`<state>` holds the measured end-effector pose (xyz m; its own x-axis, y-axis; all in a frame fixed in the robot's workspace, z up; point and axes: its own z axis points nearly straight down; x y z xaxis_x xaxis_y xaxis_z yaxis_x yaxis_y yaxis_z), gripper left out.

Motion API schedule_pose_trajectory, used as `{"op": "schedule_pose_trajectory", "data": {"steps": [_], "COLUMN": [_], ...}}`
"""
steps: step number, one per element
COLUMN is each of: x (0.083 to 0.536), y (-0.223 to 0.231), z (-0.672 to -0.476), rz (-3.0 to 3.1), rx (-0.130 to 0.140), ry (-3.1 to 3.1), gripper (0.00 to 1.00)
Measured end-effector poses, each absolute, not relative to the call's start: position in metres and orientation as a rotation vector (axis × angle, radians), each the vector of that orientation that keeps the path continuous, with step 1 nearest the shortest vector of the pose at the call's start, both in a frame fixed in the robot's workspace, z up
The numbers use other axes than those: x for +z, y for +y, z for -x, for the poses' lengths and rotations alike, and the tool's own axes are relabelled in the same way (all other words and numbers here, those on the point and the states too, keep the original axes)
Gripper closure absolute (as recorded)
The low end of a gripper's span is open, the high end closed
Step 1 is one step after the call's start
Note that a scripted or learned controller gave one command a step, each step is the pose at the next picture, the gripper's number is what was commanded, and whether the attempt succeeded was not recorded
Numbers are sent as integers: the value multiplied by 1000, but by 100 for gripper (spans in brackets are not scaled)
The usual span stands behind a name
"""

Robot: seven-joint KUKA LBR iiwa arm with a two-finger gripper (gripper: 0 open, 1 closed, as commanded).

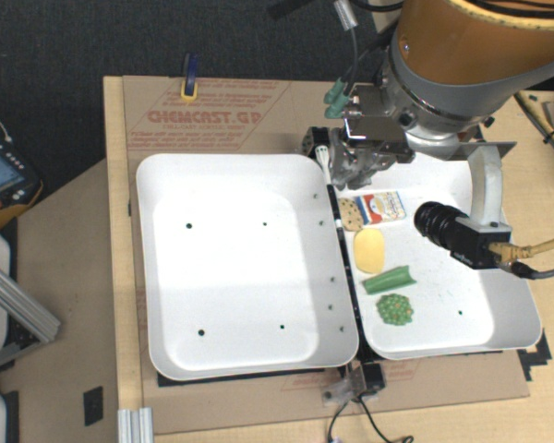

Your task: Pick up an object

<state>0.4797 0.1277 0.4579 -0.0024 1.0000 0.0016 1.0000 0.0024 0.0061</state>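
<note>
White plastic bin on the right (499,326) holds the lot: small red-and-white printed packet (380,208) by the far wall, pale yellow oval lump (369,249) below it, green flat stick (389,279), green bumpy ball (395,309). My fingers (353,175) hang just above the packet (open or closed, cannot tell). Left white bin (166,178) alongside.

Right bin, left side: cracker box (373,209), yellow lemon (370,250), green pod (389,279), green clump (395,310).
</note>
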Motion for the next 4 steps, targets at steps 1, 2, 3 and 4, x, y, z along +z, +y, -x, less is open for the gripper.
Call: {"op": "schedule_pose_trajectory", "data": {"steps": [1, 2, 3, 4], "x": [300, 318, 418, 399], "y": [155, 127, 154, 129], "z": [-482, -479, -480, -512], "rz": [-2226, -2224, -2214, -2225], "rx": [-25, 1, 17, -1], "ry": [2229, 2217, 2222, 2216], "gripper": [100, 100, 100, 100]}}
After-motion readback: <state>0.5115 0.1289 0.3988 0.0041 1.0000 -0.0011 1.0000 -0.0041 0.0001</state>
